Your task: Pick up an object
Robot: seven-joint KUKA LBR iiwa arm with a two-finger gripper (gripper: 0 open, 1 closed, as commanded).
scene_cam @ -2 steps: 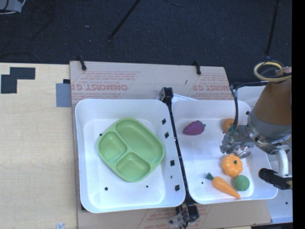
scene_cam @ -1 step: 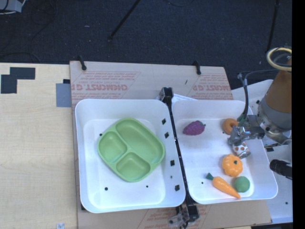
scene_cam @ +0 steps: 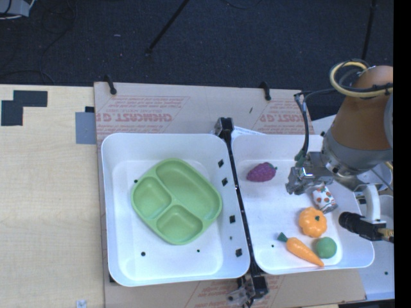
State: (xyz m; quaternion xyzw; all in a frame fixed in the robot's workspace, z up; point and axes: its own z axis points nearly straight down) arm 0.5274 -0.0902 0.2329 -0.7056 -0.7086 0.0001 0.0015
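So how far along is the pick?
Nothing looks picked yet. The grapes, pumpkin, carrot, green ball and a patterned object all lie in the right bin. In hand: the gripper is low over that bin, next to the patterned object. Left: grasp something and lift it.

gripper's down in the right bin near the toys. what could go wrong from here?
1. The gripper sits right beside a small white patterned object, with the orange pumpkin just below; closing here could nudge one instead of gripping it.
2. The carrot and green ball lie touching near the bin's front wall, so a grab there may catch both or slip.
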